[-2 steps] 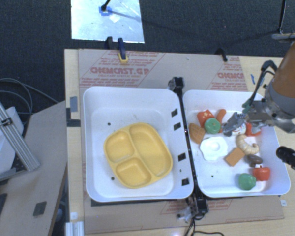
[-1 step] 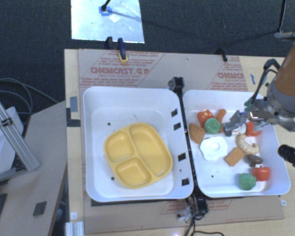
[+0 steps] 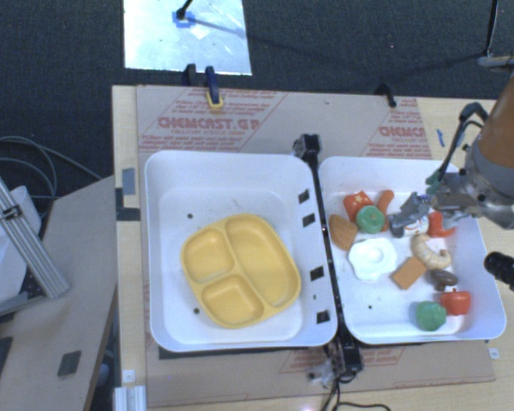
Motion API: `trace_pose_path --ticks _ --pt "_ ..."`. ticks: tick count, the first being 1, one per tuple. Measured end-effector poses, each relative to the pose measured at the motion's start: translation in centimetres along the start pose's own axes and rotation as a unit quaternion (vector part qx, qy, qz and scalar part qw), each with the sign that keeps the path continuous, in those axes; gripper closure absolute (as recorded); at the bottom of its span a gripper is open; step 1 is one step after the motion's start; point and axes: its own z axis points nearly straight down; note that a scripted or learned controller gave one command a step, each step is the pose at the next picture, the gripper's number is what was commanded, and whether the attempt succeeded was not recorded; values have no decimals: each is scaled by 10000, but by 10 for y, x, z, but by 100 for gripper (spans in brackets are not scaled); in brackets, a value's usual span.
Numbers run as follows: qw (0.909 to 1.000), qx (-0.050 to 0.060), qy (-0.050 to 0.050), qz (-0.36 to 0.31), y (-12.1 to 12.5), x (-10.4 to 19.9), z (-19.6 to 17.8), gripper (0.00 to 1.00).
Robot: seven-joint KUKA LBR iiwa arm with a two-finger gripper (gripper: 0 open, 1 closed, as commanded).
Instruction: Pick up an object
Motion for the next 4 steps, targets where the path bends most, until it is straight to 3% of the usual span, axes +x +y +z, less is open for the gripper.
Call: trace_pose_path --ticks 1,2,3,4 --pt "9999 -101 -12 -24 10 17 -228 0" --pt "10000 -10 -3 -11 9 17 -218 0" --pt "10000 -10 -3 -11 9 17 -218 0" --pt "10000 -35 14 -56 -19 103 -270 0"
